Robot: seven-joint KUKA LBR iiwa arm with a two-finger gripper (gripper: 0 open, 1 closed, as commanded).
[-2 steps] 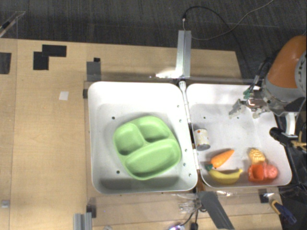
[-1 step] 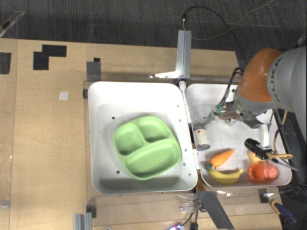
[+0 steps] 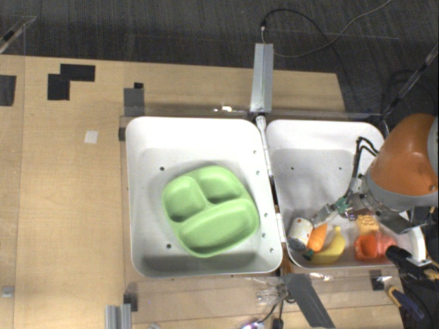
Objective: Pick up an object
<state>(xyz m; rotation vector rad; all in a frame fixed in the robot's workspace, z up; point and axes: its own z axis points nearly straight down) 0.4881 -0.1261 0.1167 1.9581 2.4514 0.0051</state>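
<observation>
Green divided plate (image 3: 210, 210) in left bin (image 3: 147, 184), toy carrot (image 3: 317, 237), banana (image 3: 332, 247), white cup (image 3: 300, 230), red-orange toy (image 3: 371, 246) crowding right bin's (image 3: 309, 156) near edge, gripper (image 3: 342, 206) just above, grip state unclear

Pale wooden bench (image 3: 62, 184) against dark carpet (image 3: 137, 12).
Marked with black squares (image 3: 70, 78); crossed by a black cable (image 3: 329, 26).
</observation>
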